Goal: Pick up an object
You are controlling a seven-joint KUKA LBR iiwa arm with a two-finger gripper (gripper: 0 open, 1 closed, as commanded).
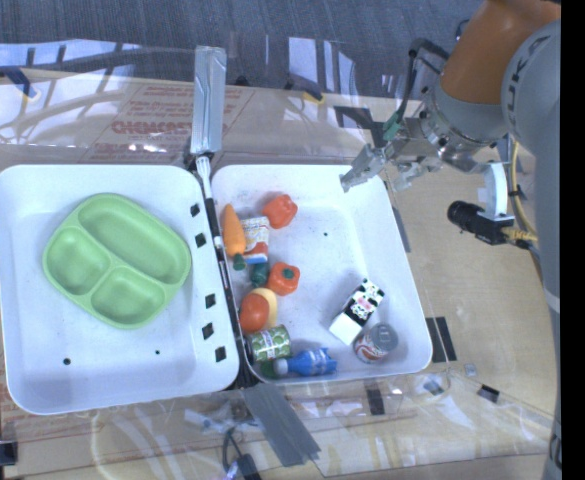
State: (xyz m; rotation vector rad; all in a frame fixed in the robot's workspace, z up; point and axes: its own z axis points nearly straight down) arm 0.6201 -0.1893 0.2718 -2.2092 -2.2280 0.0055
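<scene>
Plastic toy food and small containers crowd the right bin [397,268], and any of them could serve as the thing to pick up. Most lie along the bin's nine o'clock wall: a carrot [233,231] upright against the divider, a red pepper [281,209] at about eleven o'clock, a tomato [284,278] near the centre, and a peach-coloured fruit [258,309] just below it. At six o'clock a green can [270,344] lies touching a blue bottle [310,363]. Toward four o'clock a black-and-white carton [357,312] sits just beside a round tin [376,343]. The left bin [22,298] holds a green divided plate [117,259].

The gripper [372,168] hangs over the right bin's one o'clock corner, above the rim and well apart from every object. Nothing is between its fingers, but whether they are spread or closed cannot be told from this angle.

All these things look light and stiff, hollow moulded plastic by the look of them, so weight should not matter; slip will. The rounded, glossy fruit would likely squirt out of a two-finger pinch unless taken across the widest part. The carton looks the best choice: flat opposing faces, free space on its ten o'clock side, and no neighbour leaning on it except the tin. Taking it across its narrow sides seems safest. The can and bottle lie jammed against the wall, leaving little room for a finger.
</scene>
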